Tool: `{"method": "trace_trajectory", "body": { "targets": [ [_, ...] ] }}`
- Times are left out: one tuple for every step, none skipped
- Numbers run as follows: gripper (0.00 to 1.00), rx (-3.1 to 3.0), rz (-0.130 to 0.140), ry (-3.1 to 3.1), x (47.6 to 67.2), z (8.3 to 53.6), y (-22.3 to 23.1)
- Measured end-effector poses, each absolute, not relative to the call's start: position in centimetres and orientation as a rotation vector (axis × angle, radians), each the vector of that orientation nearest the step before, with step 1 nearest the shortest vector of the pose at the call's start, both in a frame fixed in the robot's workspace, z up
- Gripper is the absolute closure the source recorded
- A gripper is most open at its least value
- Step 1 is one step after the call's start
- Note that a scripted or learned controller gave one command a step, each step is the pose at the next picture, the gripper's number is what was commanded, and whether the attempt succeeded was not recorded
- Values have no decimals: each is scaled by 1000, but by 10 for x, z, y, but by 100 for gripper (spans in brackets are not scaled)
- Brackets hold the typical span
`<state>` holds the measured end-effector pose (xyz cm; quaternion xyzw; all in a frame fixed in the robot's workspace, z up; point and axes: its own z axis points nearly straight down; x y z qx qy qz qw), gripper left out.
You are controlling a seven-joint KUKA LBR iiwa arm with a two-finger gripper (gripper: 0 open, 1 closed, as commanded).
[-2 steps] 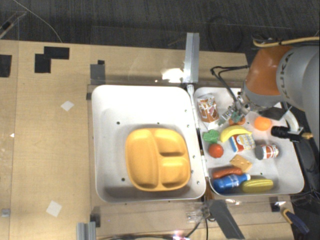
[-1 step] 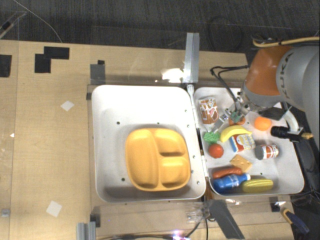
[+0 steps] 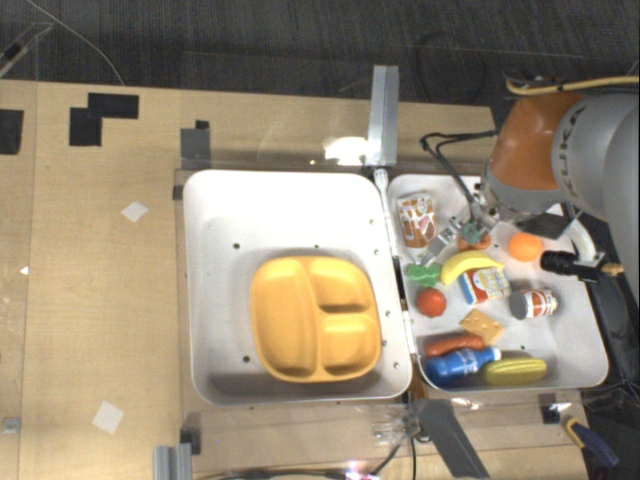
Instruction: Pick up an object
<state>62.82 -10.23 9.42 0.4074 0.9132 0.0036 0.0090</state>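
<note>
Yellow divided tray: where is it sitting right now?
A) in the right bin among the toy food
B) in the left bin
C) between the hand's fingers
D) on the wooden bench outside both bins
B: the yellow divided tray lies flat on the floor of the left bin, while the toy food such as the banana is in the right bin.

Yellow tray [image 3: 315, 318], white bins [image 3: 215, 268], red tomato [image 3: 431, 302], blue bottle [image 3: 458, 365]

— What's in the right bin [image 3: 597, 360]?
— Small toys: a banana [image 3: 470, 265] at centre, a tomato [image 3: 431, 302] at its seven o'clock, an orange ball [image 3: 525, 246] at two o'clock.
— And at six?
— A blue bottle [image 3: 458, 365], lying flat.
</note>
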Motion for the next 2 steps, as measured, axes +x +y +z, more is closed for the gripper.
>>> {"method": "trace_trajectory", "body": {
  "targets": [
    [0, 1968, 9, 2440, 619, 88, -89],
    [0, 2134, 6, 2298, 643, 87, -102]
  ]
}}
